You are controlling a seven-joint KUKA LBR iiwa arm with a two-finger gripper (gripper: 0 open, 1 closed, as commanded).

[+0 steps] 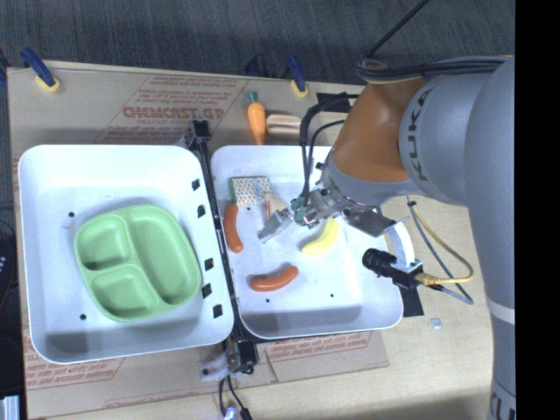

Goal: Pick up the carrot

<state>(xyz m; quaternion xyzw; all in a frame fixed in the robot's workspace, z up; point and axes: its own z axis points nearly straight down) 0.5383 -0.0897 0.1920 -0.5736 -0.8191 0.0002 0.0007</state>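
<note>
The carrot [255, 121], orange with a green top, lies on the cardboard just behind the right bin's [350, 318] far rim, outside both bins. My gripper [275, 222] hangs over the middle of the right bin, pointing left, well in front of the carrot and apart from it. Nothing shows held in it. The grey arm with its orange band [376, 138] covers the bin's back right part.
In the right bin lie a red sausage [232, 226] by the left wall, a second sausage [274, 277] near the front, a yellow banana [320, 239] and a speckled square pad [250, 189]. A tan block [282, 126] sits beside the carrot. The left bin [39, 322] holds a green divided plate [136, 261].
</note>
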